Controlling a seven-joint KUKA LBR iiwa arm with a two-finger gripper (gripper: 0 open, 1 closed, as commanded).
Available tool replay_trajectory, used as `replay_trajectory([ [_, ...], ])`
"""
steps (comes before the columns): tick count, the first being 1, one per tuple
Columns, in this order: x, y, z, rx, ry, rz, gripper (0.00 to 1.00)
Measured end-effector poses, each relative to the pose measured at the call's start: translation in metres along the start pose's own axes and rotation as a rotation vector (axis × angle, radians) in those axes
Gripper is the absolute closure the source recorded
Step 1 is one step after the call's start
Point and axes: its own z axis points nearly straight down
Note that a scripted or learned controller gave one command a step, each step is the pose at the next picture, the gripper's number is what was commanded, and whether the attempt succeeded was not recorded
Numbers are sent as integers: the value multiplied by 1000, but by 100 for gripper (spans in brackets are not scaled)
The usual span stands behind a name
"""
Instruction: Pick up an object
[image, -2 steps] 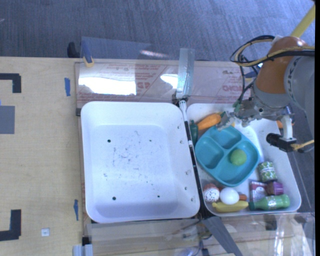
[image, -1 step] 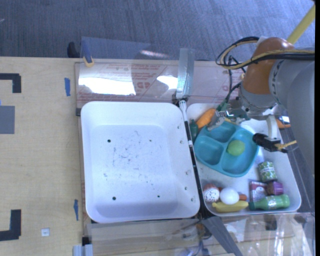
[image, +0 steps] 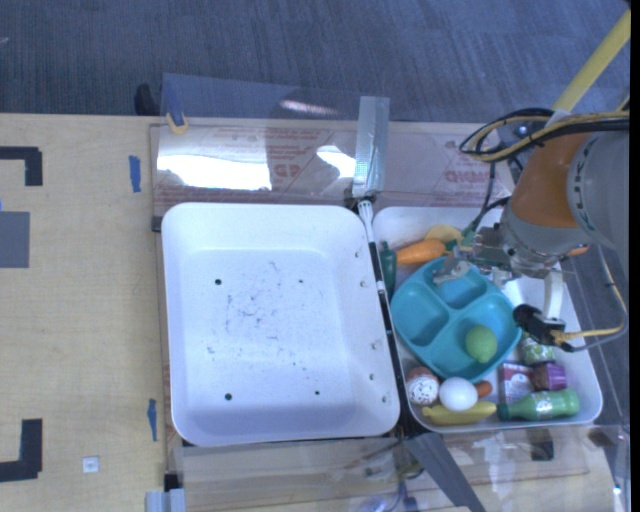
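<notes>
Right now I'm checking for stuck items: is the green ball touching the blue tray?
Touching. The camera view shows the green ball resting inside a compartment of the blue tray, against its rim.

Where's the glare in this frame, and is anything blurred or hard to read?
Camera view: strong white glare on the clear plastic sheet behind the left bin; soft, low-detail focus throughout; the gripper is a murky cluster over the blue divided plate, fingers unreadable; the small toys by the green bottle blend together.
</notes>
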Motion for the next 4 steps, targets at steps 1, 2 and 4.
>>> replay_trajectory([
  [1,-27,-114,-10,-40,-15,-51,0],
  [2,-18,-60,0,-6,-3,37,0],
  [4,-35,-50,1,-2,-1,-108,0],
])
